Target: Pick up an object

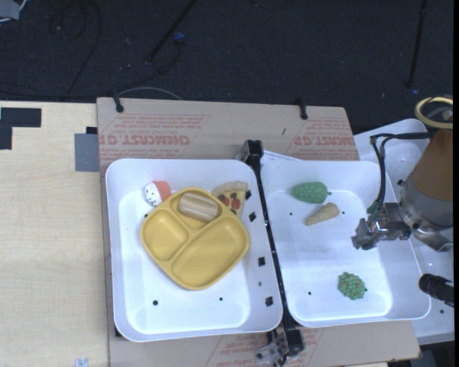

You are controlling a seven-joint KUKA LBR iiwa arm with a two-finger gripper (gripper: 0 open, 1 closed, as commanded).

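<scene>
Both shallow white bins [130, 205] hold toys; we cannot tell how the partly cut-off grey two-finger gripper [365, 235] stands.

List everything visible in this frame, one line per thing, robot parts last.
white bins: 2, white, side by side on the bench
divided plate: 1, yellow, left bin
bread roll: 1, tan, plate's upper compartment
pizza slice: 1, tan and red, left bin by plate's top right
small toy: 1, white and orange, left bin top left
green pod: 1, right bin top
wedge: 1, tan, below pod
grape bunch: 1, green, right bin bottom
pincer: 1, grey, right bin's right edge
</scene>
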